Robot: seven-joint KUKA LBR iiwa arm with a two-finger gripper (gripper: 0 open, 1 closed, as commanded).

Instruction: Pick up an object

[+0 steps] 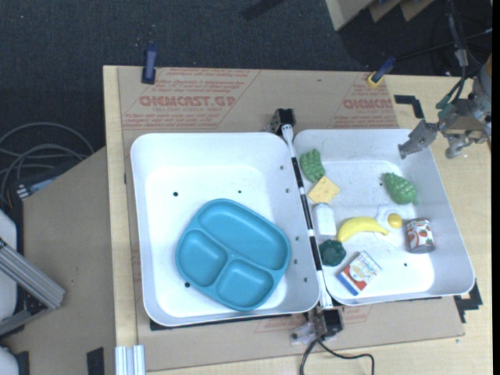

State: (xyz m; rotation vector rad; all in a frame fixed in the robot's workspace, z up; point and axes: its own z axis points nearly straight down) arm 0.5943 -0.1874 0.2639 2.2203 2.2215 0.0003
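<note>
Robot hand point(440, 137) hovered open w/ nothing grasped above right white bin point(449, 276), near bumpy green plastic toy point(399, 187).

A: Surface?
B: Bench point(234, 92), brown sheet with red lettering on top.
A: Directly on it?
B: Two shallow white bins touching side by side: left bin point(156, 170), right bin point(449, 233). Blue clip point(148, 61) at the far-left edge, yellow-blue clip point(380, 73) far right.
</note>
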